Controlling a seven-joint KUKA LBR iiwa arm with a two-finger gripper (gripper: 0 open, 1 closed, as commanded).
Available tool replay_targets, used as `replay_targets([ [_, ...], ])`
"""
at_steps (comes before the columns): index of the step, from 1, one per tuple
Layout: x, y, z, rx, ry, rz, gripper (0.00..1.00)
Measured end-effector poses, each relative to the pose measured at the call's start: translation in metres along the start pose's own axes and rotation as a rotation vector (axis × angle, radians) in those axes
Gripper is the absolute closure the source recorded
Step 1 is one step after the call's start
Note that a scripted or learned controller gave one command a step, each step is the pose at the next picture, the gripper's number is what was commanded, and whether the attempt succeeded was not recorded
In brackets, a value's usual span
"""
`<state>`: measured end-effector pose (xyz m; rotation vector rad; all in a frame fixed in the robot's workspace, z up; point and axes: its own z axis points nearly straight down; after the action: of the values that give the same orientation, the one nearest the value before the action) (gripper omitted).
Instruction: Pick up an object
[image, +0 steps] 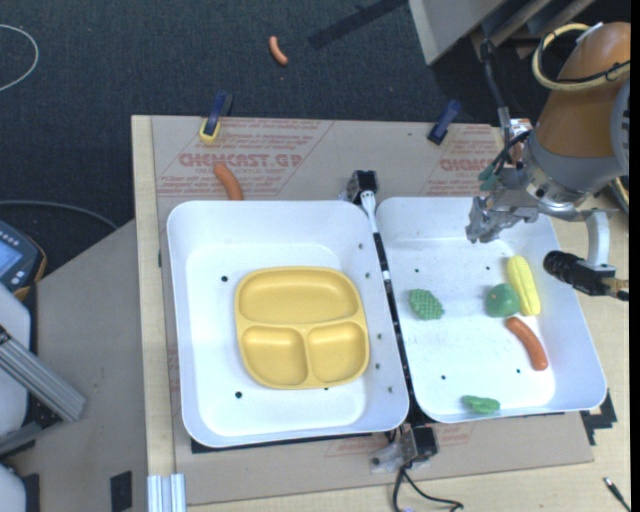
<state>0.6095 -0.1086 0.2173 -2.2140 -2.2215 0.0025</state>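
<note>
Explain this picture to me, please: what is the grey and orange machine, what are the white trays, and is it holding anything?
The machine is a robot arm, reaching in from the right. At its end is a gripper with two fingers for picking things up. One camera fixed above the bench looks down at a slant.

The bench carries two shallow white bins. The left bin holds a yellow divided plate. The right bin holds toy food: a corn cob, a green piece touching it, a sausage, a green leafy piece and a small green piece near the front edge.

The gripper hangs over the back of the right bin. Nothing is visible between its fingers, so it holds nothing yet.
</note>
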Motion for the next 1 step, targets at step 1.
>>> replay_targets([
  [1,0.0508,-0.0203,-0.0094,-0.002,0.000,-0.002,1.00],
])
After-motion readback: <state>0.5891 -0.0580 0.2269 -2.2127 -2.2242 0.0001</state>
